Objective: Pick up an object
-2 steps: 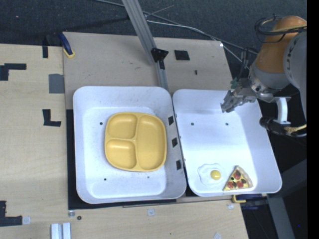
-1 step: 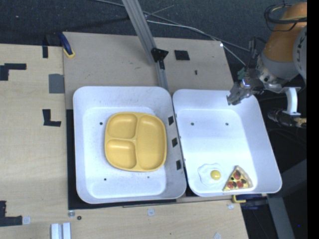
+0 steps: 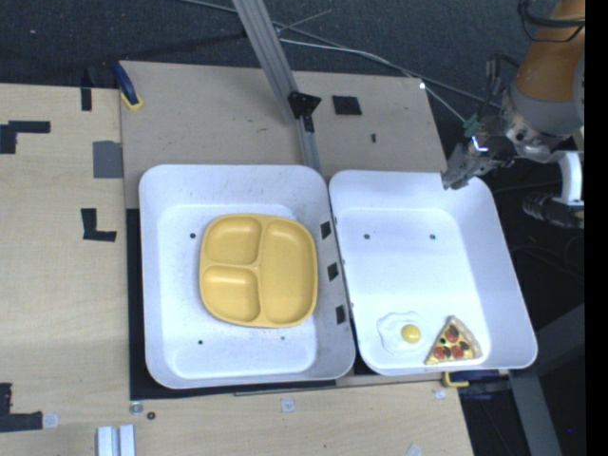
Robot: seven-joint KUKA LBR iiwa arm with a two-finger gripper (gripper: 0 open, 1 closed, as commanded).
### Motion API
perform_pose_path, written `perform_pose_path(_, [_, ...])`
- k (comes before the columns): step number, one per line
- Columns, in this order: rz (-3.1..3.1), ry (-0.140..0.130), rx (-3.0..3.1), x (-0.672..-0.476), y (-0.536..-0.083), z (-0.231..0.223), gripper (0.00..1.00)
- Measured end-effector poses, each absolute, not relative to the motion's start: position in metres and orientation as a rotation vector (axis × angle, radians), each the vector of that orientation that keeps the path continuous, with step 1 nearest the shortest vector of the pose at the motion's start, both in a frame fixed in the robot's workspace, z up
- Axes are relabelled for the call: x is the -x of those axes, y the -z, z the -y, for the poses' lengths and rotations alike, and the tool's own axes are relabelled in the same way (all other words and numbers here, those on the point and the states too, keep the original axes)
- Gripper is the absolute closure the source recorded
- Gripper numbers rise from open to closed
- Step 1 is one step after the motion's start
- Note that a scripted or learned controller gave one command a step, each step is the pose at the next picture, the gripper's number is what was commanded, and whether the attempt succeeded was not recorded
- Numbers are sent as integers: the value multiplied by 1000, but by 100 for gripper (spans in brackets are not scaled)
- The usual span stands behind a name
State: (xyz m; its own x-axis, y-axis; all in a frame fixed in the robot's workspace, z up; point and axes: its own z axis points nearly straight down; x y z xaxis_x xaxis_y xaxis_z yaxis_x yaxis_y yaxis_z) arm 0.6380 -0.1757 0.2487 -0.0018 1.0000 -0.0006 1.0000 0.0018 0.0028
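A toy fried egg [image 3: 401, 332] and a toy pizza slice [image 3: 454, 341] lie side by side at the near edge of the right bin [image 3: 418, 226]. A yellow divided plate [image 3: 258, 270] rests in the middle of the left bin [image 3: 171, 255]. My gripper [image 3: 460, 171] hangs over the far right corner of the right bin, well away from the egg and the pizza slice. Nothing shows between its fingertips. Its tips are small and dark, and their spacing is unclear.
A slanted metal pole [image 3: 275, 55] crosses the bench behind the bins, with cables trailing toward the arm. Black tape marks and a blue-yellow clip [image 3: 127, 87] sit on the wooden bench top to the left.
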Motion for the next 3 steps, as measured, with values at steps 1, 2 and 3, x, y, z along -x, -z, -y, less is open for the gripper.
perform_pose_path(1, [-2229, 2, -2218, -610, -243, 119, 100])
perform_pose_path(2, [-2230, 3, -2217, -586, -240, 60, 100])
perform_pose_path(3, [-2229, 4, -2219, -566, -225, 15, 100])
